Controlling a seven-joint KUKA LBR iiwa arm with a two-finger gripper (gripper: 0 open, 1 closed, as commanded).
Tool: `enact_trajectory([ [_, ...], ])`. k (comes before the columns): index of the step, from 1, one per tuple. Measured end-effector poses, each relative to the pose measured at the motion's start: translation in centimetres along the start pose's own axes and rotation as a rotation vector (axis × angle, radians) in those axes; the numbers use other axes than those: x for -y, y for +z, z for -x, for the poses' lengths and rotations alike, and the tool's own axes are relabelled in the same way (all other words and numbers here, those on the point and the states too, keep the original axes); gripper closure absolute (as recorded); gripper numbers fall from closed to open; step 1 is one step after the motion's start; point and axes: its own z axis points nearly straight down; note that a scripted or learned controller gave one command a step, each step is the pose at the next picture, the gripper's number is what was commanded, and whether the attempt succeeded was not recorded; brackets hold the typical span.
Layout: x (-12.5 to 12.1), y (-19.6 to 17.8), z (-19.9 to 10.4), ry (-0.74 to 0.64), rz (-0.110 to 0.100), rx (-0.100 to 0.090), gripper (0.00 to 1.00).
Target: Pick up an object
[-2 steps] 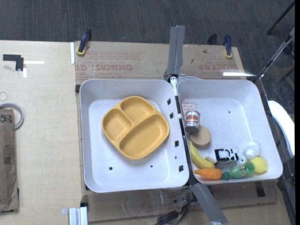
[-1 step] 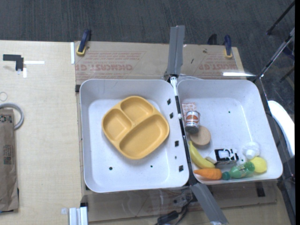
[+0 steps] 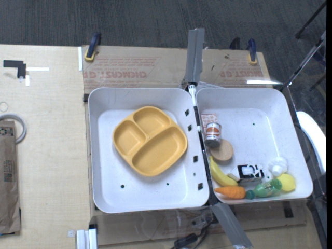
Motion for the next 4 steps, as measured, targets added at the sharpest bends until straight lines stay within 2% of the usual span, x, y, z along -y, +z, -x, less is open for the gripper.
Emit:
enact_trajectory([
  [1,-1.1,0.0,0.2,-0.050,0.001,0.000,1.00],
  [2,-1.9,4.5,-2.4,-0.070,0.000,-0.001,1.00],
  [3,-4.2,-0.1,0.8,-0.093,0.002,0.000,1.00],
  [4,-6.3,2.3,-4.5,0.003,-0.001,-0.001,1.00],
])
